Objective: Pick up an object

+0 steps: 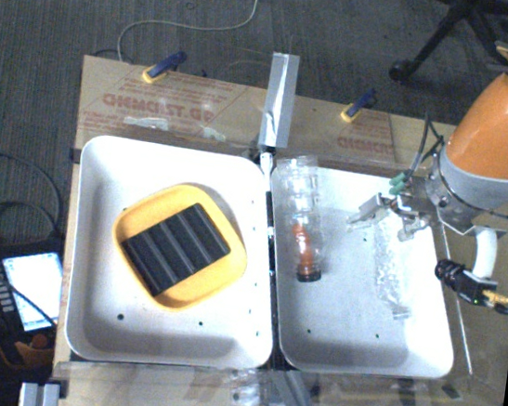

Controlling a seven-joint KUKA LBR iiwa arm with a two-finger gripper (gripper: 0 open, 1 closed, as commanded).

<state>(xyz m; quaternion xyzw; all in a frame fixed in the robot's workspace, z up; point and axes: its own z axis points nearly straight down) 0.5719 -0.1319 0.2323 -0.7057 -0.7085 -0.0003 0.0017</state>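
Camera view | I see gripper (386,209) fingers spread, pinching nothing, over right bin (419,361) | clear bottle (302,221) lies left of the gripper, long axis running near-to-far | approach leftward

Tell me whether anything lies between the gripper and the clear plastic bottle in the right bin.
Nothing visible does. The gripper sits over the right bin, and the clear plastic bottle lies to its left along the bin's left wall; bare bin floor separates them. A clear wrapper lies below the gripper, off that line.
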